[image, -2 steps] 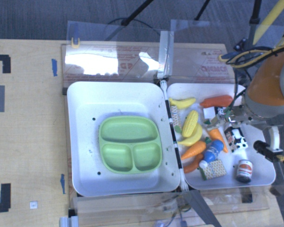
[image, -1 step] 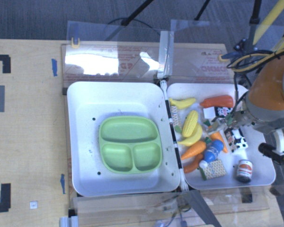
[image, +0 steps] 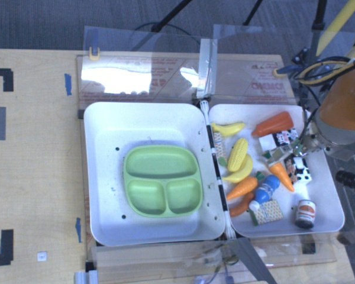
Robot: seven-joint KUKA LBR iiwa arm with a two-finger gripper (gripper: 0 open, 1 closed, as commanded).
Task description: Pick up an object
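Basically you're at the approach stage, nothing lifted yet as far as this frame shows. The gripper sits low over the right bin, coming in from the arm at the right edge. Hardware there is a tangle of metal and cable; whether it's released or clenched can't be told, and no object is visibly caught in it.

Left bin holds just the green divided tray. All the candidates are in the right bin:
- orange-red wedge-shaped toy, just up and left of the gripper
- small carrot, right under or touching the tool, closest target by my read
- black-and-white cow toy, just beside it on the right
- blue bottle, below the carrot
- corn cob and two bananas, well to the left by the divider
- larger carrot, lower left
- checkered sponge-like pad and small can, near the front wall

Left to do: confirm a close on something, then lift clear. Clutter around the small carrot is tight, so you should expect a neighbour to get nudged or a miss.
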